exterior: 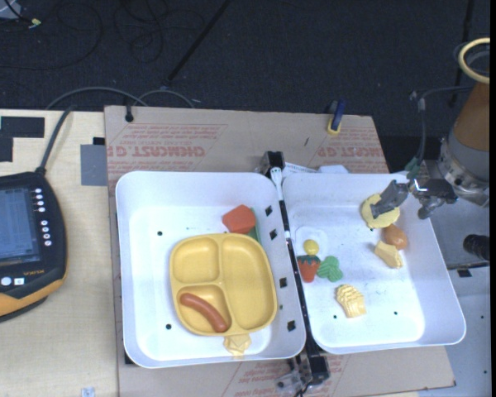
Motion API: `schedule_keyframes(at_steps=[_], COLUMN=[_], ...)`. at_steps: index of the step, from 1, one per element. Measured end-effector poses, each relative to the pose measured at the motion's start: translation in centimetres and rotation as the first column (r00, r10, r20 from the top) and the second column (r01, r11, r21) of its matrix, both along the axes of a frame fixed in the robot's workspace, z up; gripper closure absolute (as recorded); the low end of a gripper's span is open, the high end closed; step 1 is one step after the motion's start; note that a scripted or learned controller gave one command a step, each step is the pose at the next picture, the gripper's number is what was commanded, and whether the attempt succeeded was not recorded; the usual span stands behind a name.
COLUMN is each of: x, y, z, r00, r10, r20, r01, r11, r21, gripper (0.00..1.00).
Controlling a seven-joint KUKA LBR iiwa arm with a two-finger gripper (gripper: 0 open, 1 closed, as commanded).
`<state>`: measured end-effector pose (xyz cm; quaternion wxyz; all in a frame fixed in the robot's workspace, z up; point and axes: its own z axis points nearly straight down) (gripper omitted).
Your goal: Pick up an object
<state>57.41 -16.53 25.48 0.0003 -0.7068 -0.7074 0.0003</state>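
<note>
Desk (33,337) carries a cardboard sheet (231,139) with two white bins side by side on it. Left bin (140,304): yellow divided plate (223,284) in the middle toward the near edge, a sausage (203,309) lying in its near-left compartment; orange-red block (240,218) just beyond the plate's far edge, green bit tucked beside it; small yellow piece (237,343) touching the plate's near rim. Right bin (422,325): arm (471,151) comes in over the far-right corner. Pincer (399,198) sits right at a pale yellow object (379,212) near the far edge of that bin, one dark finger overlapping it; can't tell whether it's open or clamped, or if the object is gripped. Orange round piece (394,238) and yellow wedge (389,255) near the right wall, touching each other. Corn cob (350,300) toward the near edge. Small cluster by the left wall: yellow ball (312,246), red piece (307,268), green piece (328,267). Teach pendant (16,242) on the desk's left edge.
</note>
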Motion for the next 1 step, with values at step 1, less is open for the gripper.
schedule_keyframes(at_steps=[1], x=[-6.96], y=[9.58], z=[0.26], r00=[1.000], r10=[0.006], r20=[-0.007], r01=[-0.006], r11=[1.000], r21=[0.006], gripper=[0.00])
